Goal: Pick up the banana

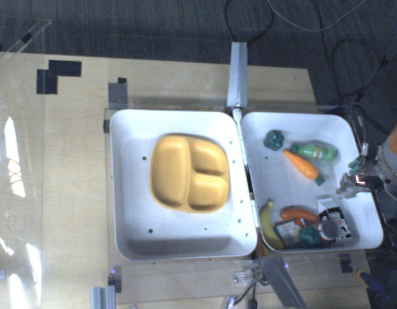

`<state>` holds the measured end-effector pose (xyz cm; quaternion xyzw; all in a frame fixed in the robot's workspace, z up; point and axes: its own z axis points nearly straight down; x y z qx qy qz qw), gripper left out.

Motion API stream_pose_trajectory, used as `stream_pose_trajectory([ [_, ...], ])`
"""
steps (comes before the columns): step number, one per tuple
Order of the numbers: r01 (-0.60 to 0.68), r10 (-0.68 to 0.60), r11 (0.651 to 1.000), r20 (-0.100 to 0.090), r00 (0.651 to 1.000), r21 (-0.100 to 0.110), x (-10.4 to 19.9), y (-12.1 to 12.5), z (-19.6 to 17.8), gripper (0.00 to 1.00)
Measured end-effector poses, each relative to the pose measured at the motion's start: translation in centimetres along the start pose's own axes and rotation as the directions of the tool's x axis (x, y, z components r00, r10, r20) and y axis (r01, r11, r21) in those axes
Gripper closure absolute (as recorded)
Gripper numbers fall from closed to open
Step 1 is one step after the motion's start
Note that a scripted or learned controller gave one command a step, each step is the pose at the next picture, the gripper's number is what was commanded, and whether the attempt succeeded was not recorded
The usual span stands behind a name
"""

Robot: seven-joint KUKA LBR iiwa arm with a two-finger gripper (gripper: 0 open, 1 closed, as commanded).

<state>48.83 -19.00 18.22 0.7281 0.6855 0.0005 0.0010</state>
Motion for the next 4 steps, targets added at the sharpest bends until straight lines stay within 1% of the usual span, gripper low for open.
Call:
stream_pose_trajectory([
  [1, 0.504, -0.504, 0.864, 0.0, 0.864, -0.002, 2.7, -0.1, 0.6, 1.0],
  [2, 0.811, -0.811, 0.585, 0.004, 0.585, -0.002, -1.6, 0.2, 0.1, 1.0],
  [3, 0.979, -0.979, 0.204, 0.004, 0.204, -0.002, 2.8, 0.0, 0.9, 1.0],
  [4, 0.984, -0.984, 0.178, 0.005, 0.178, -0.001, 0.0, 0.1, -2.3, 1.0],
])
